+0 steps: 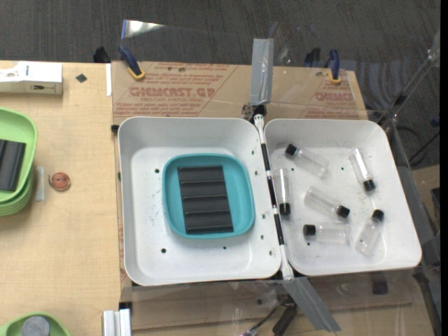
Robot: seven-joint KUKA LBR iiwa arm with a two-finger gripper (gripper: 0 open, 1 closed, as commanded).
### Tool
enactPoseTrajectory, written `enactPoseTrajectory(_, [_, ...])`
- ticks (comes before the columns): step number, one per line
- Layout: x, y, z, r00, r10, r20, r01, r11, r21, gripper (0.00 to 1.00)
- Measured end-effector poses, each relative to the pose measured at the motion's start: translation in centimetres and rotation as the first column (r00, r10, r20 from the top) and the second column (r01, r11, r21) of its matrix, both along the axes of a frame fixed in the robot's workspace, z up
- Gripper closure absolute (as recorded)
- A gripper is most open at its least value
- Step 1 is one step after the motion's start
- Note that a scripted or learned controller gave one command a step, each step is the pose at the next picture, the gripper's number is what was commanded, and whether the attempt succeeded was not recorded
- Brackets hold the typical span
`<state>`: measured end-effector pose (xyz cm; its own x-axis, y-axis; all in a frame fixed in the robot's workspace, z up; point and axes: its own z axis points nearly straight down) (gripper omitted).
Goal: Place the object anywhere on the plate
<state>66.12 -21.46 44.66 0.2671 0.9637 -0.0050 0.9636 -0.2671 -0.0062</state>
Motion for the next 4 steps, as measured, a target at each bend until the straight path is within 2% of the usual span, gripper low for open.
enactPoseTrajectory(1, [-0.2,1.2,-12.4,0.988,0.157,0.005,-0.157,0.988,0.003,1.0])
enactPoseTrajectory(2, [-0.2,4.9,-25.6,0.914,0.405,0.006,-0.405,0.914,0.004,1.0])
enactPoseTrajectory(3, [-0.2,4.8,-25.6,0.914,0.405,0.006,-0.405,0.914,0.003,0.0])
enactPoseTrajectory(4, [-3.7,-0.8,-20.4,0.936,0.353,0.007,-0.353,0.936,0.002,0.0])
